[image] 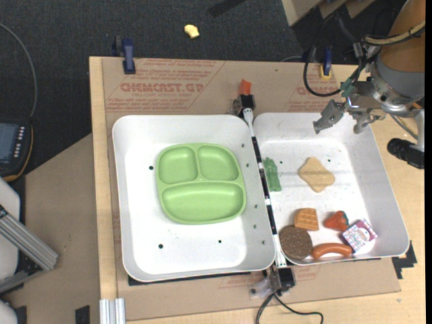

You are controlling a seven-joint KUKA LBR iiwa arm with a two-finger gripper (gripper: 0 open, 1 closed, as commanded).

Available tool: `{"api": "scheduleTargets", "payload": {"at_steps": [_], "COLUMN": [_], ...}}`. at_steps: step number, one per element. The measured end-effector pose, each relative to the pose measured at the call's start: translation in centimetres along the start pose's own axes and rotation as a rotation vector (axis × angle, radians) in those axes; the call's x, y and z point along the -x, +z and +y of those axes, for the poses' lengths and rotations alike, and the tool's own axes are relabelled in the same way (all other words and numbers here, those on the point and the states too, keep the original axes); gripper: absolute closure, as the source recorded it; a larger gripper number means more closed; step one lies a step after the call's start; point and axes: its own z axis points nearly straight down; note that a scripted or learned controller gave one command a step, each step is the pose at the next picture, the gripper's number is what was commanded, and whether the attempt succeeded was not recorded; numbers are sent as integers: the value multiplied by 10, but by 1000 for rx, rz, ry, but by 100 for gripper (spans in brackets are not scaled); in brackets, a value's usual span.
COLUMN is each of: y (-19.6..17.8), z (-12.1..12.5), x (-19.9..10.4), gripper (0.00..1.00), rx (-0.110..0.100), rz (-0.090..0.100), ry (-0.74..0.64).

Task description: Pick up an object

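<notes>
My gripper [344, 121] hangs over the far edge of the right bin [378, 174], its fingers [327, 119] spread open with nothing between them. Below it in that bin lie a tan cracker-shaped piece [316, 173], a green stick [271, 175] by the left wall, a small waffle [306, 219], a brown round patty [295, 242], a red strawberry [337, 220], a sausage [330, 251] and a pink-white packet [358, 235]. All of them rest apart from the gripper.
The left bin [135, 228] holds a green three-part plate [200, 183]. A black divider with clamps [246, 103] runs between the bins. Cables [317, 73] hang near the arm. A small yellow item [192, 30] lies on the dark floor beyond the bench.
</notes>
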Motion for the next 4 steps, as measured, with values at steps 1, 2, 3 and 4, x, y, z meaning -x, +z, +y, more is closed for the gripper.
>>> {"api": "scheduleTargets", "payload": {"at_steps": [1, 2, 3, 4], "y": [118, 166, 153, 154], "z": [-33, -126, -120, -121], "x": [19, -30, -27, -27], "gripper": [0, 0, 100, 0], "rx": [-12, -9, 5, 4], "rz": [2, 4, -2, -2], "ry": [4, 0, 2, 3]}}
